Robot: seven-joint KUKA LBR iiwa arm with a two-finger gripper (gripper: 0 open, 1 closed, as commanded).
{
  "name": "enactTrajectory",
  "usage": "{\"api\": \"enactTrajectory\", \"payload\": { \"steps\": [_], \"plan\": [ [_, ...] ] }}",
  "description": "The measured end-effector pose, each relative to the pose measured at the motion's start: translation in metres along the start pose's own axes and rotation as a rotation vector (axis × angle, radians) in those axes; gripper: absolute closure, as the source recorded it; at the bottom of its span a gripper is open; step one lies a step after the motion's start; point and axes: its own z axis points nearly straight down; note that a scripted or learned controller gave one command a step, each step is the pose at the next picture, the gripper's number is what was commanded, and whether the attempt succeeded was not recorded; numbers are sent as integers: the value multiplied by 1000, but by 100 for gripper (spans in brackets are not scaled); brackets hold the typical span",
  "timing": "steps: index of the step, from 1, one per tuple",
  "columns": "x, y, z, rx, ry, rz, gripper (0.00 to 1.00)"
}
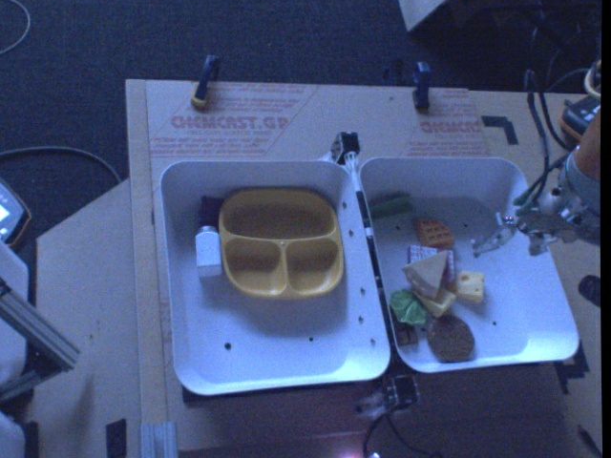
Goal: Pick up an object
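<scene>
While the gripper [489, 238] hovers with fingers spread, holding nothing | toy foods [434, 289] cluster just left in right bin [535, 303] | yellow tray [281, 241] in left bin [258, 351] | board [286, 117] reads "CHEMCAST".

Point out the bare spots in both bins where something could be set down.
Left bin: bare floor in front of the yellow divided plate. Right bin: bare floor right of the cheese cube, below the tool. Crowded: toy food along the right bin's left side.

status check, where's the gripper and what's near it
Gripper over the right bin, nothing between its fingers. Toy food pile lies to its left, untouched. Yellow tray in the left bin.
</scene>
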Motion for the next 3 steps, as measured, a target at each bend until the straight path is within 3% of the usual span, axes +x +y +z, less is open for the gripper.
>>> {"api": "enactTrajectory", "payload": {
  "steps": [1, 3],
  "plan": [
    [0, 3, -7, -14, -3, -3, 0],
    [-13, -4, 103, -7, 0, -2, 0]
  ]
}}
